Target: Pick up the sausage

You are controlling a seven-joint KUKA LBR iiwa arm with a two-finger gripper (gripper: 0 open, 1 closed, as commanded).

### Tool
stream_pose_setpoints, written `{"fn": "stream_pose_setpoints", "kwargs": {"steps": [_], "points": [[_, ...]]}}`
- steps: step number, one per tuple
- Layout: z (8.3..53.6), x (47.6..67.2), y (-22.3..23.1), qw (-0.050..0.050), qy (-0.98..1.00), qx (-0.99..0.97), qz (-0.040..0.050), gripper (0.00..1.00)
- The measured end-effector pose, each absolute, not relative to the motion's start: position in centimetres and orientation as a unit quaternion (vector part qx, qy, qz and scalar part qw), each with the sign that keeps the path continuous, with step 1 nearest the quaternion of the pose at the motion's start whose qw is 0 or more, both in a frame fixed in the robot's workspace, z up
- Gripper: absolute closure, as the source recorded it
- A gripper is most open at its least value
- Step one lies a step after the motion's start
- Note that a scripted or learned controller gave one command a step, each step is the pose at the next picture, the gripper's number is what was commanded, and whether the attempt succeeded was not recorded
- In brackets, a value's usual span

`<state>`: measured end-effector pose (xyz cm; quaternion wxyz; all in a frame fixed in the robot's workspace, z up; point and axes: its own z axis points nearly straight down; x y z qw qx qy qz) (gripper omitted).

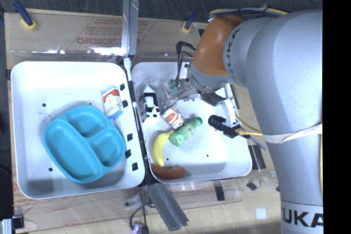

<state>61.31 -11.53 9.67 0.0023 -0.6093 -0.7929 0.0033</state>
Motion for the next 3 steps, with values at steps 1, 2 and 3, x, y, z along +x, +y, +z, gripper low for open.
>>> {"fn": "stream_pose_setpoints", "kwargs": {"steps": [1,2,3], "points": [[13.6,63.6,-11.7,0.002,-0.773,-0.635,0.0018,1.0],[13.6,63.6,-11.7,0.002,-0.773,-0.635,0.0016,0.0],[10.7,63.6,-15.9,0.002,-0.752,-0.659,0.0016,0.0]]}}
